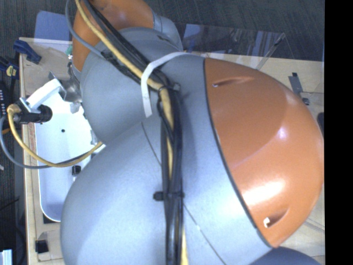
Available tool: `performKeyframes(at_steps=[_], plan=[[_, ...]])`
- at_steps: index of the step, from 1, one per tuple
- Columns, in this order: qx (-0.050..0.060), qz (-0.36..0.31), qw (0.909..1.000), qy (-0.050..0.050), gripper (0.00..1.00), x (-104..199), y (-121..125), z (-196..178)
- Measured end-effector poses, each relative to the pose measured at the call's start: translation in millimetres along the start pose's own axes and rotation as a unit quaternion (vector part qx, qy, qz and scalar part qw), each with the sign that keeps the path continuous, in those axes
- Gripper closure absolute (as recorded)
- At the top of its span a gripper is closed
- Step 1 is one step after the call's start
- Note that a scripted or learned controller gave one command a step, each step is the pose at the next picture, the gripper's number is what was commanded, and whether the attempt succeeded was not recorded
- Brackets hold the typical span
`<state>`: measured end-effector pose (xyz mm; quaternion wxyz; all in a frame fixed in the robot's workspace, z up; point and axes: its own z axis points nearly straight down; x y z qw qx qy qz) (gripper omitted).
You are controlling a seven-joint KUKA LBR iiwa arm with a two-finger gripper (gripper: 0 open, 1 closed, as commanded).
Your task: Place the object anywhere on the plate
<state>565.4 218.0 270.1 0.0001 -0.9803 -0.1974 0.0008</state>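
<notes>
We are looking almost straight onto the arm (193,148), whose grey and orange shells cover nearly the whole bench (259,59) and hide most of both bins. At the far left the wrist reaches down over the left bin (52,197), and a metal part of the gripper (71,88) is just visible there, above the bin's white floor. From this angle we cannot tell whether the gripper is wide, narrow or holding anything. The object and the plate are hidden behind the arm, so we cannot say where either one lies. That means the relation the next move depends on, namely which way the object sits from the gripper and how its long axis runs, is not readable here. Our judgement is that the action is in the left bin, since the wrist points there. How far along the task is remains open.
</notes>
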Motion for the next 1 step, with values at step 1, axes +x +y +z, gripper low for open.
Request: performKeyframes(at_steps=[1], plan=[[0.002, 0.097, 0.9953, 0.001, 0.00, -27.3, 161.3, -94.0]])
